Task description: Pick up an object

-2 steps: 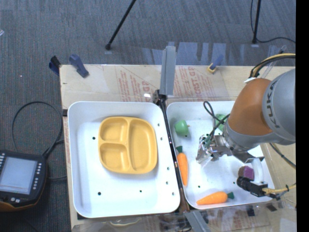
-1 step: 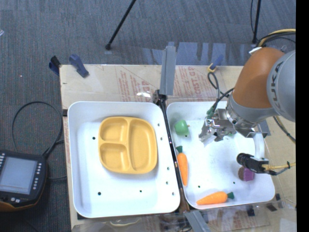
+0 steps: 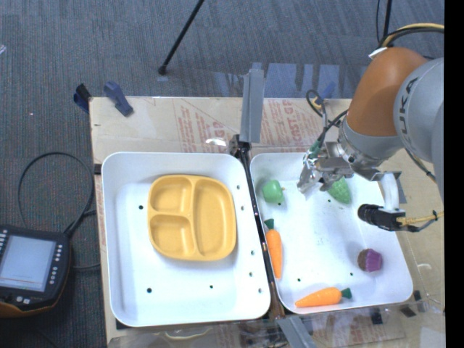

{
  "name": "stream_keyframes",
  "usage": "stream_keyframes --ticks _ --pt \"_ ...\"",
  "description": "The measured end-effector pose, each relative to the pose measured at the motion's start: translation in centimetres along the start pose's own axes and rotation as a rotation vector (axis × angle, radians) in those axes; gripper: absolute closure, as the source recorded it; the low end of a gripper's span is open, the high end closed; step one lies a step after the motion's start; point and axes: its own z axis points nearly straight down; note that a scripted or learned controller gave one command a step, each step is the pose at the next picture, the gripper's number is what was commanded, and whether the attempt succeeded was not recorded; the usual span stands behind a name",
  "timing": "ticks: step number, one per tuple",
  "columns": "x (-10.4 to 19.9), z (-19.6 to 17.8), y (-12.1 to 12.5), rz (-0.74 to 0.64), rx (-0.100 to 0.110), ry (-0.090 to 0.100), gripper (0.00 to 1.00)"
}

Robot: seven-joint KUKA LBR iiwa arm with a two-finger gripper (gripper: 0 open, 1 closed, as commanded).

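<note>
My gripper (image 3: 310, 183) hangs over the back of the right bin (image 3: 319, 263), its metal fingers pointing down-left. A dark green bumpy toy (image 3: 338, 190) lies just right of the fingers, partly under the wrist. A light green pepper-like toy (image 3: 272, 191) sits to the left near the bin's wall. One orange carrot (image 3: 274, 247) lies along the left wall, another carrot (image 3: 320, 296) lies at the front. A purple toy (image 3: 370, 259) rests at the right side.
The left bin (image 3: 127, 281) holds a yellow divided plate (image 3: 193, 217). A grey metal post (image 3: 251, 111) rises between the bins at the back. A black cylinder with a cable (image 3: 378, 215) sticks out near the right bin's edge. A pendant (image 3: 29, 267) lies at far left.
</note>
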Motion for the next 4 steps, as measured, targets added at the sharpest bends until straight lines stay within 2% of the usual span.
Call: stream_keyframes --ticks 1,2,3,4 --pt "3.1 0.5 3.7 -0.054 -0.001 0.000 1.00" --pt "7.4 0.3 3.8 0.157 0.000 0.000 1.00" --pt "5.8 -1.4 3.8 -0.101 -0.004 -0.001 1.00" --pt "5.7 -0.5 3.7 0.189 -0.001 0.000 1.00"
